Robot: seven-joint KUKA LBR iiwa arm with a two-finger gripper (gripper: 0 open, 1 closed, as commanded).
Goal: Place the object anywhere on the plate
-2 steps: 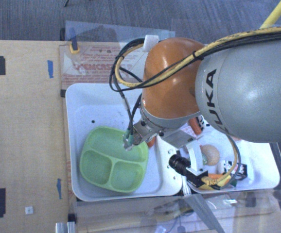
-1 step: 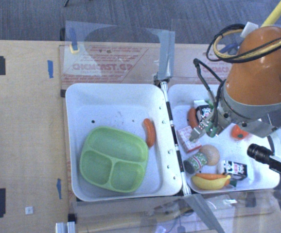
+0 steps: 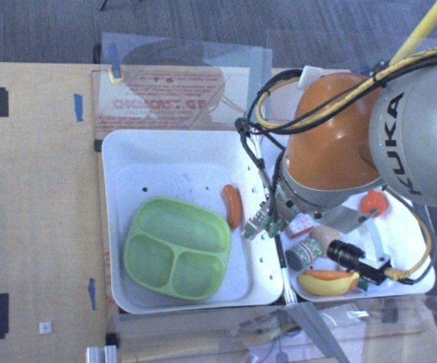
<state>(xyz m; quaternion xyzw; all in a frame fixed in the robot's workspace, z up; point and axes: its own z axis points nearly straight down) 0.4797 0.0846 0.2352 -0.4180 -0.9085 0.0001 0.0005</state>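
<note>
Orange sausage (image 3: 232, 205) beside plate (image 3: 177, 247) (left of gripper (image 3: 258, 223))

Grey KUKA arm (image 3: 419, 138), orange band (image 3: 332, 138)

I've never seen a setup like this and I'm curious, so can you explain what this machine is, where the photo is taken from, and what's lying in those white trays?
One camera looks down at a slant on a bench. The big grey and orange shape is a robot arm reaching in from the right; its body hides most of its grasping end, so I can't tell whether it holds anything. Two shallow white bins sit side by side. The left bin holds a green plate with three compartments and, beside it but off it, an orange sausage. The right bin holds a pile of toy food, including a banana and something orange-red. The job is to set an object on the plate, which has nothing on it yet.
</note>
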